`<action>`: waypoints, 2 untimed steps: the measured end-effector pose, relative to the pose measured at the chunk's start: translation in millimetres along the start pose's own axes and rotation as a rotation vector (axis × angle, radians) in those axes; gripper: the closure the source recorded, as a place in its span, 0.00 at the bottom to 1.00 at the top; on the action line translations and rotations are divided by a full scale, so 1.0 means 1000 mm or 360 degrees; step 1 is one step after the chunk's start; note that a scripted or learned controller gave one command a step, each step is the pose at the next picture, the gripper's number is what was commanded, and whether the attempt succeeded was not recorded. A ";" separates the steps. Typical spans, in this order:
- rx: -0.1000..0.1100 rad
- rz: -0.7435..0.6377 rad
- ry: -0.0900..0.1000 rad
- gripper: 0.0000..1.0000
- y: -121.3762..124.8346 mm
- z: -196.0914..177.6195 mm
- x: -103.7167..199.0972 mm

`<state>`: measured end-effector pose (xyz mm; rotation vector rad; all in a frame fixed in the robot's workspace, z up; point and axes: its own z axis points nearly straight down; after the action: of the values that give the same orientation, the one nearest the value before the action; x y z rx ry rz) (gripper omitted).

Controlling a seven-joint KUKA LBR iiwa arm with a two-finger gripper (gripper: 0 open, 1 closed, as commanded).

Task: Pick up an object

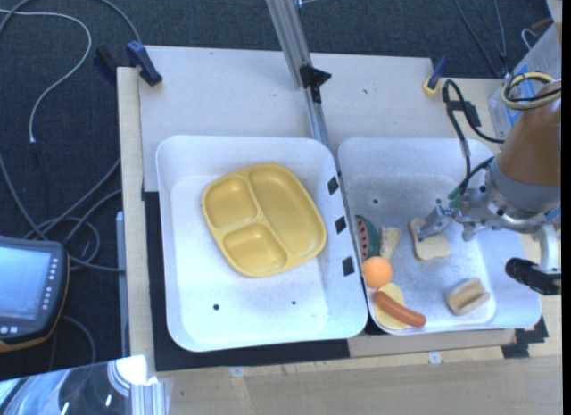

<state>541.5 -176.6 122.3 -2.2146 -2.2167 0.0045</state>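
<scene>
The right bin (393,159) holds several toy foods. A tan bread slice (431,242) lies near its middle, and my gripper (443,217) hangs just above and to the right of it, reaching in from the right. A bread roll (467,296) lies at the bin's front right. An orange (377,271), a hot dog (399,308) on a banana slice, a cheese-coloured piece (390,242) and a watermelon slice (362,235) crowd the bin's left front.
The left bin (178,253) bears a yellow divided plate (262,219). A metal pole (285,16) slants down to the divider between the bins. Cables (459,114) and the arm's orange-banded wrist (531,150) crowd the right side. A monitor (27,288) stands at far left.
</scene>
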 end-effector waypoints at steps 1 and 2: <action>-0.0004 0.0000 -0.0002 0.00 0.000 0.032 0.001; -0.0014 0.0000 -0.0003 1.00 0.001 0.018 0.001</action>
<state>542.5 -175.9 103.8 -2.2202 -2.2215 -0.0029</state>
